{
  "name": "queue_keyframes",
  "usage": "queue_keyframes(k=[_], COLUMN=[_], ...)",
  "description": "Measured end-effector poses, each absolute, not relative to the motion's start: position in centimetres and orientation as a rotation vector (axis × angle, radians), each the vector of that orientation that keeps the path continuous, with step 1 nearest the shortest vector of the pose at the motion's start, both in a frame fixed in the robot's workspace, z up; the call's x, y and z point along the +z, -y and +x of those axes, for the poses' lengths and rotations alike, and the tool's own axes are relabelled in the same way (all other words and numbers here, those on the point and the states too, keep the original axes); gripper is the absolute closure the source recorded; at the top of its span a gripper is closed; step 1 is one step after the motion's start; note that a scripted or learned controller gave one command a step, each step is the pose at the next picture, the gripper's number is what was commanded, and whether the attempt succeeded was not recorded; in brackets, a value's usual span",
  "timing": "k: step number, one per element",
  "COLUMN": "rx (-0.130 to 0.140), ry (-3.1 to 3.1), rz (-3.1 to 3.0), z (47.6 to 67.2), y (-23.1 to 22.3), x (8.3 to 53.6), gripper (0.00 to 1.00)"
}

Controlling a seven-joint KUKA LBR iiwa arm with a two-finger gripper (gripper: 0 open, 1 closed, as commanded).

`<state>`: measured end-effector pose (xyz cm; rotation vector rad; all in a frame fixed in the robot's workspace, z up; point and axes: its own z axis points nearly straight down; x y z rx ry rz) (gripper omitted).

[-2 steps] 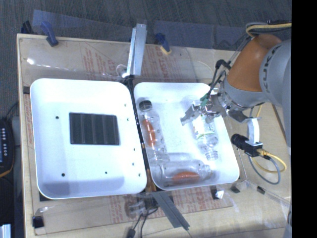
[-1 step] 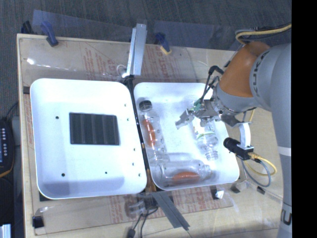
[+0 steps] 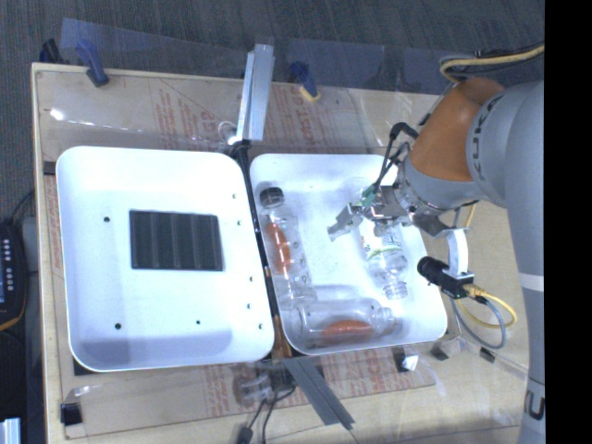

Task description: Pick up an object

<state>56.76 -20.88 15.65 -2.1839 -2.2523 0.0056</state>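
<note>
Reaching into the right bin [image 3: 277,176] from its right edge, we bring the gripper [image 3: 370,213] down over a clear plastic bottle [image 3: 388,265] that lies near that edge, pointing toward the near right corner. We judge this the approach step: the next move calls for settling squarely over the bottle before lifting. How wide the claw stands we cannot tell, nor whether it touches the bottle; nothing visibly sits in its grip. Two more clear bottles with orange inside wait in the same bin, one [image 3: 280,243] along the left edge, a larger one [image 3: 342,320] along the near edge. The left bin [image 3: 83,183] carries a dark ribbed tray [image 3: 176,240].
</note>
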Motion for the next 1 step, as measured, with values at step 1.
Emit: queue_keyframes(k=[1], rx=[0.002], ry=[2.287], rz=[-2.152], z=[56.84], y=[20.9], x=[16.84], gripper=[0.0])
